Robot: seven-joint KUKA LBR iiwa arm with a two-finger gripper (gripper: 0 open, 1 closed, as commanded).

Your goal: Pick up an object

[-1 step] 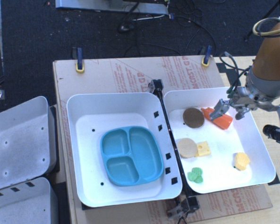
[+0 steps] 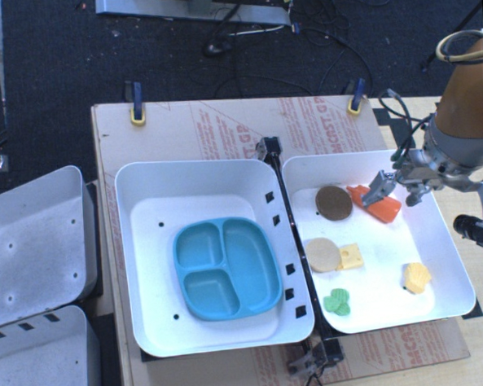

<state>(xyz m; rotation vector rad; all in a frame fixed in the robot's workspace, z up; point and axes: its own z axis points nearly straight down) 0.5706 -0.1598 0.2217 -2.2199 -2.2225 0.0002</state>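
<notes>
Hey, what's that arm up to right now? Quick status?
Tool low in right bin, at orange piece. Nothing seen gripped. Brown disc close beside it. Blue tray alone in left bin.

Gripper [image 2: 386, 189] hanging over right bin [image 2: 449, 249], just above orange piece [image 2: 381, 210]. Brown disc [image 2: 334, 202], tan disc [image 2: 322, 254], yellow cheese wedge [image 2: 351, 257], green piece [image 2: 338, 302], yellow lump [image 2: 416, 278] lying nearby. Blue divided tray [image 2: 226, 267] sitting in left bin [image 2: 146, 235].

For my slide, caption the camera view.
The pincer hovers by an orange piece in the right bin; a blue divided tray sits in the left bin.
</notes>
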